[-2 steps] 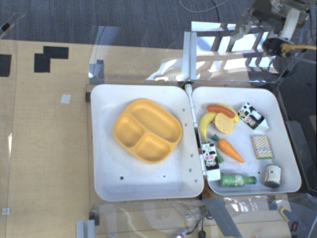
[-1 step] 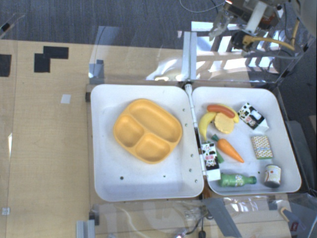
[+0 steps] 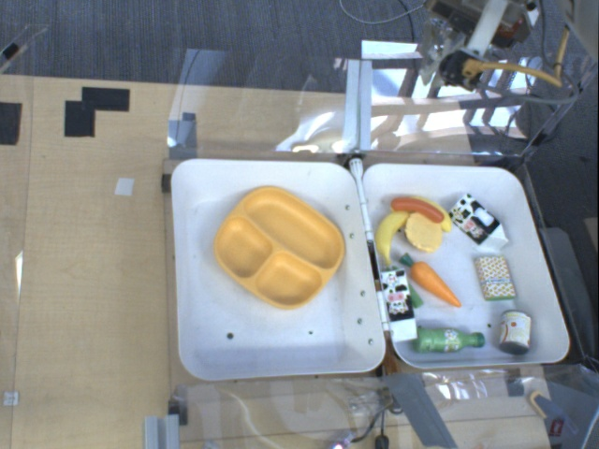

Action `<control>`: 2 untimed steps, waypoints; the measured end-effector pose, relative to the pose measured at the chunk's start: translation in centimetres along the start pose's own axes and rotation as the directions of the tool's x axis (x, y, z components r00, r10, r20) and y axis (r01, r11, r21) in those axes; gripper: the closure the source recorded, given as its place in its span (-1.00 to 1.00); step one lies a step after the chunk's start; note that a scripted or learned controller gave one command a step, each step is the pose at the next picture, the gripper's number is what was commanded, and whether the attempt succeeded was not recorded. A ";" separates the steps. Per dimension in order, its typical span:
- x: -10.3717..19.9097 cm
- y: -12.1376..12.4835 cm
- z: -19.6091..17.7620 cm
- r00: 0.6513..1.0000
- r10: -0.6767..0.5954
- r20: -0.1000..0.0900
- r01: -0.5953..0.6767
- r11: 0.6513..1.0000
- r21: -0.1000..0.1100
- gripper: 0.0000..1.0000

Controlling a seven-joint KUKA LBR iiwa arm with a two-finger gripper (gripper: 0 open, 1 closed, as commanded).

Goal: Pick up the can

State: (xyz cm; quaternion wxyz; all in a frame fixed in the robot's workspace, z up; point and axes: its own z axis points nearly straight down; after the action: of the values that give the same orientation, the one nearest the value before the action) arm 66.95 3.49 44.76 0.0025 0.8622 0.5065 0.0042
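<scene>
front edge: green bottle (image 3: 449, 340) lies on its side along the near wall of the right bin (image 3: 535, 215), and just to its right stands the can (image 3: 514, 331), upright in the near right corner.
can: small and pale with a dark top, close to the bin walls on two sides, bottle neck pointing at it, apart from the tan cracker-like block (image 3: 494, 277) behind it.
gripper: up at the far right (image 3: 447, 37), above and behind the bins, well apart from the can; whether the claw is wide or narrow, cannot tell from this angle.
step in hand: looks like the very start, with the approach not yet made and nothing carried.
next move: i'd say the arm has to travel forward over the right bin to the near right corner, then drop straight down on the can; the corner walls and the bottle leave little room, so the grip probably wants to straddle the can on its free sides.
rest of right bin: banana (image 3: 387, 236), red sausage (image 3: 418, 208), orange slice (image 3: 424, 236), carrot (image 3: 435, 283), two cow-print milk cartons (image 3: 397, 297) (image 3: 474, 218).
left bin: yellow divided plate (image 3: 278, 245) in the left bin (image 3: 201, 344).
writing: labels too small to read; only the cartons' black-and-white cow pattern stands out.
</scene>
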 end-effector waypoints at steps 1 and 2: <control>0.0 0.0 0.0 1.000 0.000 0.000 0.000 1.000 0.000 -1.00; 7.7 -4.4 1.2 0.972 0.236 0.003 -0.236 0.972 0.005 -1.00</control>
State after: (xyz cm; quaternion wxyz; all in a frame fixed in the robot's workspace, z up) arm 66.86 12.42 43.57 0.0002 0.9162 0.4007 0.0023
